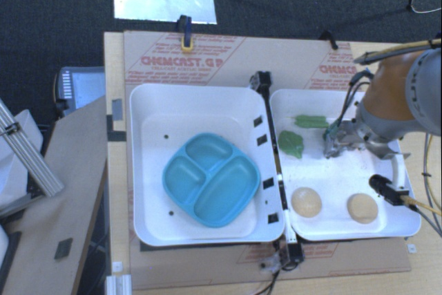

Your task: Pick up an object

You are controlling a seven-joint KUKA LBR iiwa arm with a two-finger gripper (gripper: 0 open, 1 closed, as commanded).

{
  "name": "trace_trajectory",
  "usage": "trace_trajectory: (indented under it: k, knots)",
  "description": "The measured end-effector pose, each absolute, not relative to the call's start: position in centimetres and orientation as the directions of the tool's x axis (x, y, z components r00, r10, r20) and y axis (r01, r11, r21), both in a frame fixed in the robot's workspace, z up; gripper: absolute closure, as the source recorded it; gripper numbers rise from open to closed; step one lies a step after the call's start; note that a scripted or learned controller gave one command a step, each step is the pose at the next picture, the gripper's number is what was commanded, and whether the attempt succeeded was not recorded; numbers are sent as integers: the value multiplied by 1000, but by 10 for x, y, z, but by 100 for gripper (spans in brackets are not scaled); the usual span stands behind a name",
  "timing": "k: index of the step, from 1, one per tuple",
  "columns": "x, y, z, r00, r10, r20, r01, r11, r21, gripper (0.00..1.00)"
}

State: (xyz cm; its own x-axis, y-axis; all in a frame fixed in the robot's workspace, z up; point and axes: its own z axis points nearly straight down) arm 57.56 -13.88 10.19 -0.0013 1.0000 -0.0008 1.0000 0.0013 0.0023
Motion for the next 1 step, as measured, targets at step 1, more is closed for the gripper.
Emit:
trace_trajectory:
  k: [1]
  knots:
    - [581,-133,148,-4,1000,-1,1000,4,6,100]
